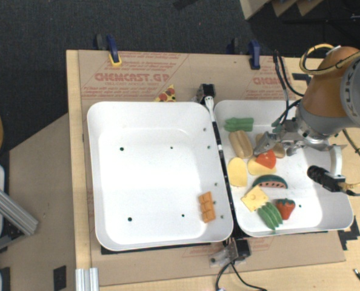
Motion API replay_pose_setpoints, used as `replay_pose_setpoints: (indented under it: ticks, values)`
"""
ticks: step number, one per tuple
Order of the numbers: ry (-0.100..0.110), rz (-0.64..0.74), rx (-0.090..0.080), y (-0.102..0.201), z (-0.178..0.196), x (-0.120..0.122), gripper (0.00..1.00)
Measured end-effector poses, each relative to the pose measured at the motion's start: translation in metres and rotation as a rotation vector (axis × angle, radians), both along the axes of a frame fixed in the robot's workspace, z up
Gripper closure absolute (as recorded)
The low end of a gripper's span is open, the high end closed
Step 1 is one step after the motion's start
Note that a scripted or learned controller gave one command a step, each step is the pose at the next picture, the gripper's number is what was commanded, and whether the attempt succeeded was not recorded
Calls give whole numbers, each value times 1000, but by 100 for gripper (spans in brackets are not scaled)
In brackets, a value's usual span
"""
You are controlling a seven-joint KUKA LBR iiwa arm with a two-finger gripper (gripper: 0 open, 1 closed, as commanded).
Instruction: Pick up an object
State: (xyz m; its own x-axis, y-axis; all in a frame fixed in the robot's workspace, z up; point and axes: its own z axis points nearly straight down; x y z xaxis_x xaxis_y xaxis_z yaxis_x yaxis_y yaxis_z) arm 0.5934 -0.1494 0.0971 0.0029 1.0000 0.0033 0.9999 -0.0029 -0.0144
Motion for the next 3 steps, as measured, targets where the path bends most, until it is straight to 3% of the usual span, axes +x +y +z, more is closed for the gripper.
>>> replay_pose_setpoints:
  ticks: [1, 2, 3]
  values:
    - [-21, 7, -11, 45, -11, 38, 0]
    - [-26, 3, -9, 44, 2, 39, 100]
    - [-31, 2, -5, 39, -6, 11, 100]
